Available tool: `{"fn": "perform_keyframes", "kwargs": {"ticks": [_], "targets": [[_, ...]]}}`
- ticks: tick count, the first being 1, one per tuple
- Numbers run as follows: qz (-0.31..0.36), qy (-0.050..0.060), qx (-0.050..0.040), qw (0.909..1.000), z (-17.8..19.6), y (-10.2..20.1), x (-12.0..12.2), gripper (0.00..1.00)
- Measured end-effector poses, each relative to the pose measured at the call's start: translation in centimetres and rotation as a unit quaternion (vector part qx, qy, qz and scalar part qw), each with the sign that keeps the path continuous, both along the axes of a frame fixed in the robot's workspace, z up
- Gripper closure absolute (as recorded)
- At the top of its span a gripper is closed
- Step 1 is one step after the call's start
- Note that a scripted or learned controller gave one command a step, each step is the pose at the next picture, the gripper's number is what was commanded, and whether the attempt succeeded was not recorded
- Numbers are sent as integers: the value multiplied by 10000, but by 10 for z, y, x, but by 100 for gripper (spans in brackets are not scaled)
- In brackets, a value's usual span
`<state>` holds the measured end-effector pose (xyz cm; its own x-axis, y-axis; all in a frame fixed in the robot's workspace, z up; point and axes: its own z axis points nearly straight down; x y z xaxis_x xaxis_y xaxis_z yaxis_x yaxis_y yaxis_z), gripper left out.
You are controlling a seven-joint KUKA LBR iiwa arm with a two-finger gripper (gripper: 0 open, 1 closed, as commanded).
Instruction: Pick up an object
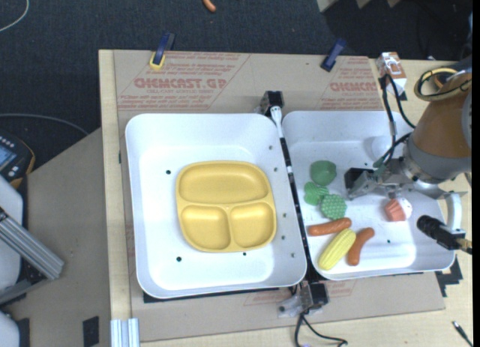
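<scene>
Inside the right-hand shallow white bin [352, 132], toward its three o'clock side, the grey arm with its orange band [442, 132] reaches down, and the two-finger gripper [361, 183] sits low near the bin's centre. Whether that claw is clenched or released cannot be told from this angle; nothing shows between its tips.

Just at nine o'clock from the gripper lies a round dark-green plastic piece [323, 172], with a lighter green knobbly piece [332, 205] below it and a small green piece [313, 192] beside that. At six o'clock in the bin lie an orange-red toy sausage [329, 227], a yellow toy corn cob [337, 249] and a second red sausage [360, 246]. A small red and white block [396, 209] rests at four o'clock from the gripper.

Left of it, the other white bin [150, 188] holds a yellow three-compartment plastic plate [225, 204].
</scene>
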<state>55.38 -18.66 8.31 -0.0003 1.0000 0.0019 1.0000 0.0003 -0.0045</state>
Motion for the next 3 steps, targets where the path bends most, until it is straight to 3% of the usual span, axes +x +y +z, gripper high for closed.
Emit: {"fn": "perform_keyframes", "kwargs": {"ticks": [1, 3], "targets": [[-3, -22, -11, 10000, 12, -1, 1, 100], [6, -48, -22, 10000, 118, 10, 2, 100]]}}
